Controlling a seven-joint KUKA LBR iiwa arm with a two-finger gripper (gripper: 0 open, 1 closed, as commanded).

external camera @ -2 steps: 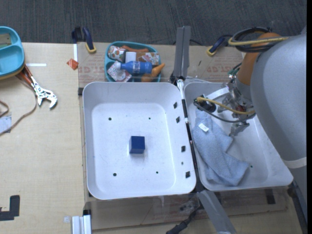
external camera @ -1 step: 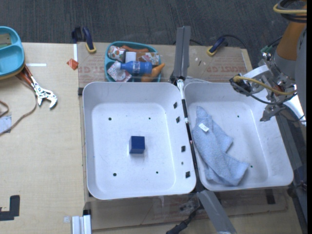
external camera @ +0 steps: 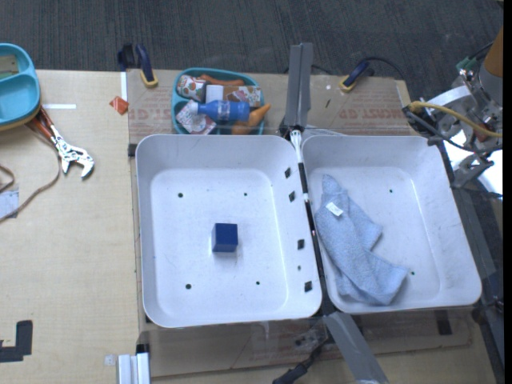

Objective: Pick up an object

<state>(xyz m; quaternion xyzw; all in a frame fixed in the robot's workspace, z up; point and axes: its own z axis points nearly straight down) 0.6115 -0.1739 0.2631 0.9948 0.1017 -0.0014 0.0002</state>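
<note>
A small dark blue cube (external camera: 226, 238) rests flat on the floor of the left white bin (external camera: 160, 162), a little left of its middle. In the right white bin (external camera: 428, 214) lies a crumpled light blue cloth (external camera: 354, 244) with a small white tag, stretching from the bin's upper left down to its front edge. Grey arm hardware with yellow and black cables (external camera: 468, 122) sits at the right edge, beyond the right bin's far corner and apart from both objects.
Behind the left bin stands a teal bowl (external camera: 218, 102) holding several small items. A wrench (external camera: 70, 157) and a teal tray (external camera: 16, 82) lie on the wooden bench at the left. A grey upright post (external camera: 299, 82) rises behind the seam between the bins.
</note>
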